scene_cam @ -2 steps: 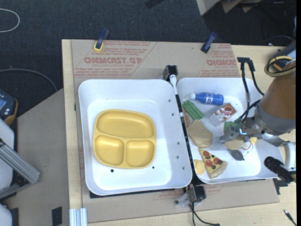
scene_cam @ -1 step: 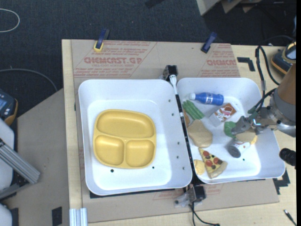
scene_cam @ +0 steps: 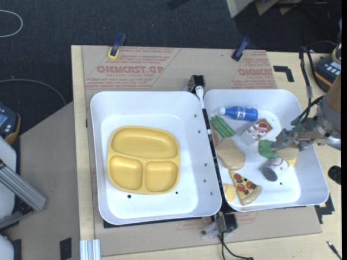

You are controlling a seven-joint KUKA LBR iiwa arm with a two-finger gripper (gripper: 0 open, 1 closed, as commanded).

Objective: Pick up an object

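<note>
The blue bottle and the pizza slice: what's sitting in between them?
In the camera view, between the blue bottle and the pizza slice lies a round tan cookie, with a green pickle just above it.

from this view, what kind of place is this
Probably a robotics lab bench set up for grasping trials. Two white bins sit on clamped board, the right one holds toy food like a pizza slice and a blue bottle, and the gripper reaches in.

The bench [scene_cam: 162,64] bears two white bins [scene_cam: 103,145] side by side.
</note>
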